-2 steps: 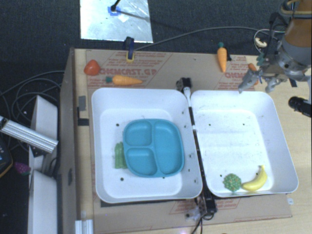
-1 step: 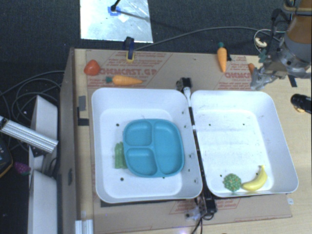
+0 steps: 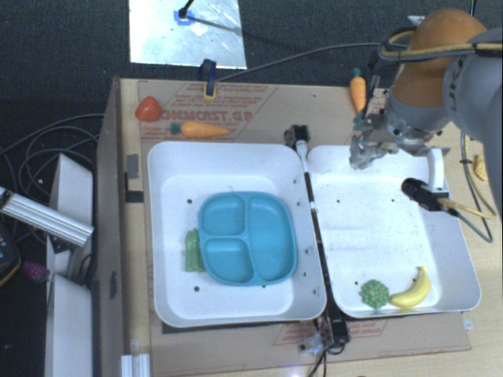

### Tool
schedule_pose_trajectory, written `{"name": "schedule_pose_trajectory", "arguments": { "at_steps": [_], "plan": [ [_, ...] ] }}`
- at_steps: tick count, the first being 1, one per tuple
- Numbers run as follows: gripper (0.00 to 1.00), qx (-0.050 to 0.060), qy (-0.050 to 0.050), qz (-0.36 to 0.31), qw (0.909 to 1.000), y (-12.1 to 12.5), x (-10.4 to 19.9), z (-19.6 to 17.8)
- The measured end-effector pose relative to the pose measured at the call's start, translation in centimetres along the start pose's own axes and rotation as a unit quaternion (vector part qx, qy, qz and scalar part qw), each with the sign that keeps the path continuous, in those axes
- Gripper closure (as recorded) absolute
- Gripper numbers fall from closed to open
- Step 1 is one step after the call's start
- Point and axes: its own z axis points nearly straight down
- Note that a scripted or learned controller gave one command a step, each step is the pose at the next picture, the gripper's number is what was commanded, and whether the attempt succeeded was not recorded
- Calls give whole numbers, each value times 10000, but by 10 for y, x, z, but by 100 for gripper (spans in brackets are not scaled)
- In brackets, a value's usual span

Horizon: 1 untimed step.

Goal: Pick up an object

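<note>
Hovering at the right bin's point(image 3: 464, 281) far-left corner, gripper point(image 3: 363, 157) finger state: couldn't tell. Banana point(image 3: 413, 290) and broccoli point(image 3: 375, 293) sat well apart at near edge; risk was an empty grab.

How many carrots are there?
2. One carrot lies on the cardboard behind the left bin; the other carrot lies on the cardboard behind the right bin, beside the arm. More may be hidden.

Single fixed camera above the bench point(image 3: 236, 104), looking down at a slant, far enough to take in both white bins point(image 3: 169, 210) and surrounding floor.
</note>
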Motion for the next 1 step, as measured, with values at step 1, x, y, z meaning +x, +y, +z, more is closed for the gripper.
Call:
{"name": "schedule_pose_trajectory", "arguments": {
  "at_steps": [1],
  "plan": [
    [100,-7,-7,-4,10000,-12,21,18]
  ]
}}
